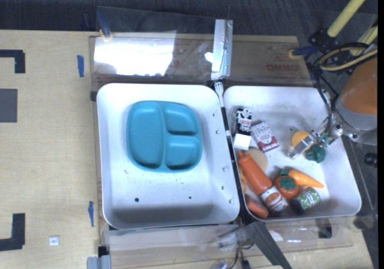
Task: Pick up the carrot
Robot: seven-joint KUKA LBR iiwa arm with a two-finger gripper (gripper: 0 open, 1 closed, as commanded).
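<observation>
okay, my gripper (312, 142) hovers at the carrot's (306, 178) twelve o'clock, grip state unclear; nothing lifted yet, pickup remains.

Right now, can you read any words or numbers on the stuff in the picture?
Red print on the cardboard behind the bins: too blurred to read.
Red and white carton: label too small to read.
Black and white carton: no readable words.
Ketchup bottle label: too small to read.
</observation>
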